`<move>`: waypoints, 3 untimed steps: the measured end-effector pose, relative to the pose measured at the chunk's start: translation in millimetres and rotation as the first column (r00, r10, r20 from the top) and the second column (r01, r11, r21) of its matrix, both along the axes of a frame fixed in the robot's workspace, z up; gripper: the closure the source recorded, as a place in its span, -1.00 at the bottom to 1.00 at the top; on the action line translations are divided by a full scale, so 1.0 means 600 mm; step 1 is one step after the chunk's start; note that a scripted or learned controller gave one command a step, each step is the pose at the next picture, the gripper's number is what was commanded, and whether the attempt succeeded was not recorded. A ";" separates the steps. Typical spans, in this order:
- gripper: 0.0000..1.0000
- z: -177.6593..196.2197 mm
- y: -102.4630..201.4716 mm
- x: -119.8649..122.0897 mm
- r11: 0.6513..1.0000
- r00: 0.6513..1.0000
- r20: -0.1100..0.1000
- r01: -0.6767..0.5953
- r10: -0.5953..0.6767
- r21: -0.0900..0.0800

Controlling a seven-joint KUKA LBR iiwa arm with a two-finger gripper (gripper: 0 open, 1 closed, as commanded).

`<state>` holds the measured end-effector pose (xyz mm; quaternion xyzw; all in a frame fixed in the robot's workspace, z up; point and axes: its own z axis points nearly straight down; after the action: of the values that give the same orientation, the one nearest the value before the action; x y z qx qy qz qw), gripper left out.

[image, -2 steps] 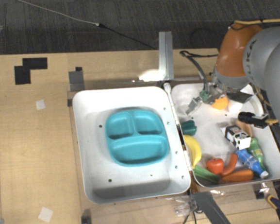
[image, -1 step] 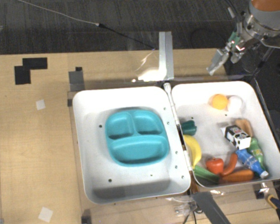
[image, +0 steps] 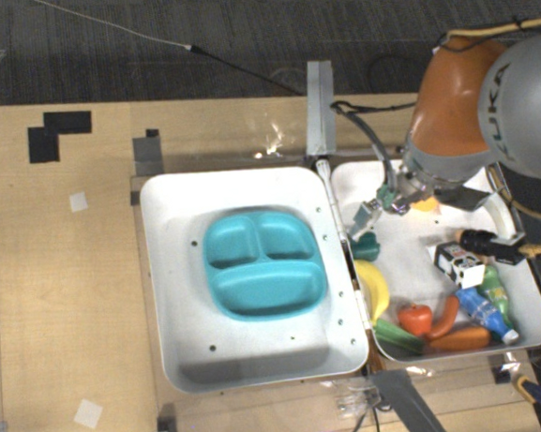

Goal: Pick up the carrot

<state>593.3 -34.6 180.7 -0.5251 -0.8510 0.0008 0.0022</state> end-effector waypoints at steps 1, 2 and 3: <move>-1.00 0.396 -0.018 0.048 0.979 0.979 0.022 0.202 -0.202 0.002; -1.00 -0.001 0.028 0.006 0.997 0.997 0.000 0.074 -0.074 -0.001; -1.00 0.289 0.062 -0.117 0.991 0.990 0.024 -0.137 0.137 -0.002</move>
<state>522.9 2.3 354.2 -0.4656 -0.8849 -0.0052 -0.0083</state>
